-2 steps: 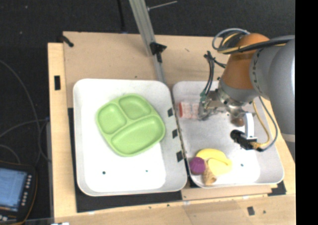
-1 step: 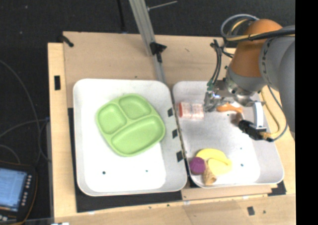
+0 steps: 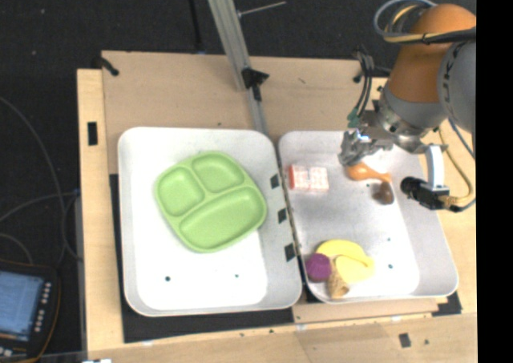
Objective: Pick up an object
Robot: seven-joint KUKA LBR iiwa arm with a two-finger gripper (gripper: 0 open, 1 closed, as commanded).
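The end effector point(image 3: 357, 147) is hanging at the right bin's point(image 3: 429, 269) two o'clock corner, directly over an orange object point(image 3: 365, 170), probably lining up a grasp; how far it is open, I cannot tell.
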